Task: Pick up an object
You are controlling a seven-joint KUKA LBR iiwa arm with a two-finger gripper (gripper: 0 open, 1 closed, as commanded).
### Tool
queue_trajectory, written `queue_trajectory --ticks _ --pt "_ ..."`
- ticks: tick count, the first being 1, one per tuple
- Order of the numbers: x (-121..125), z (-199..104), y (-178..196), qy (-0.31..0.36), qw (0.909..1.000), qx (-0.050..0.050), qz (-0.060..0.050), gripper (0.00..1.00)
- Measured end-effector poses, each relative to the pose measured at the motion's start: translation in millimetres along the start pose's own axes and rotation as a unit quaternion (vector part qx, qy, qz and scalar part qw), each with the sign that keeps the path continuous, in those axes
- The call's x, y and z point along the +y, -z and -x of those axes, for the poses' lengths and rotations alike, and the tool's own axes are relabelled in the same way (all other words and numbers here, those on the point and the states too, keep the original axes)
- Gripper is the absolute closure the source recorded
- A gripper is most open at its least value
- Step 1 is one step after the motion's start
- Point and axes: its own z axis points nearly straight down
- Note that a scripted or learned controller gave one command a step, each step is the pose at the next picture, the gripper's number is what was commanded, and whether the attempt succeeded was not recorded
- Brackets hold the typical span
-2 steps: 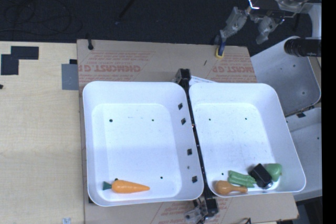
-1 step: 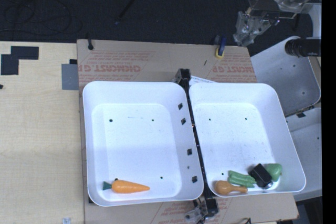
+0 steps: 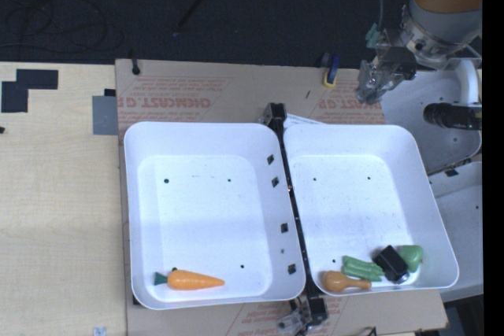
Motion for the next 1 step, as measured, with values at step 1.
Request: queue_trajectory --ticks 1 --pt "-56.6 39.2 38.7 0.0 1.0 0.0 0.004 1.0"
